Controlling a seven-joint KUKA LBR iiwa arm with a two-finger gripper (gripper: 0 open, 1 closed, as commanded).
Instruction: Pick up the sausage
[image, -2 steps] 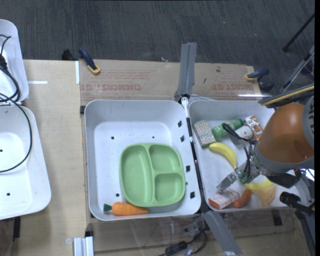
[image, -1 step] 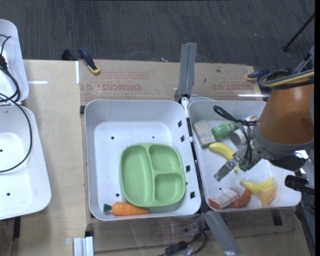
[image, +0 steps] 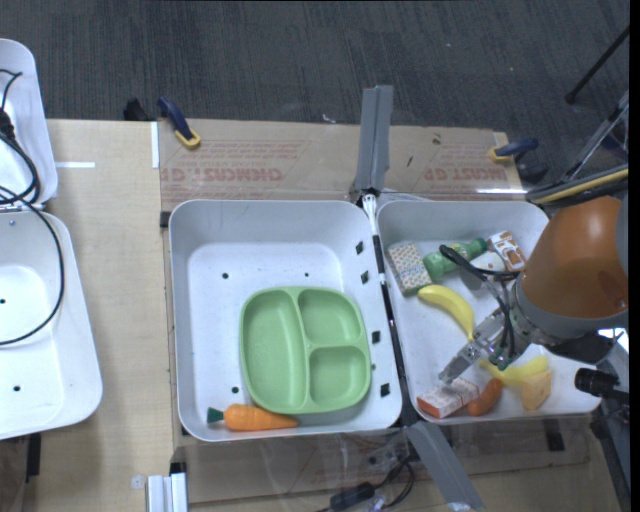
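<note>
Arm position: the arm (image: 575, 265) is reaching in from the right and hanging over the right bin (image: 400, 330), wrist angled down and to the left.
End effector: the gripper (image: 462, 365) is pointing at the bin's near-left corner; the two fingers are lying close together, a narrow set, with nothing visible between them.
Target location: the sausage (image: 485, 397), a reddish-brown curved piece, is lying near the front wall of the right bin, touching the orange-and-white carton (image: 447, 401) on its left and sitting just beside the yellow wedge (image: 528, 378).
Neighbouring items: the banana (image: 450, 305) is lying behind the gripper, well apart from the target.
Step in hand: the approach is probably being made; the fingertips are sitting over the carton, not the sausage.
Recommended technique: shifting right, opening wider, and closing across the sausage's short axis to avoid pinching the carton.
Risk: the carton is likely being grasped instead.
Readable writing: red mirrored lettering is running along the cardboard (image: 330, 165) behind the bins; it cannot be read reliably. Package labels are too small to tell.
</note>
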